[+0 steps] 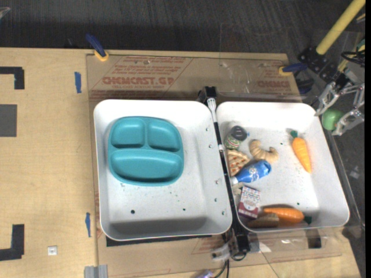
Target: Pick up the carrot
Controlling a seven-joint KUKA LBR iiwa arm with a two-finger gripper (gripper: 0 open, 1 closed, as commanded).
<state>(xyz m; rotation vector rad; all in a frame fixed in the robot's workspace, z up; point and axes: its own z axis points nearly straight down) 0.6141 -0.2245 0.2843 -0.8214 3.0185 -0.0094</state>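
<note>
- The left bin (152, 225) holds a teal divided plate (146, 150), lying flat toward its far-left part, well apart from the clutter next door.
- The right bin (324, 172) carries the toys, crowded against the wall it shares with its neighbour: a blue bottle (253, 171), a waffle (234, 161), a small can (236, 135).
- Two carrots show: one carrot (301, 153) lies alone near the right wall, likely the easier target; a second carrot (282, 215) rests along the near wall.
- The gripper (342, 106) hangs outside the bin's far-right corner; its grip cannot be judged.
</note>
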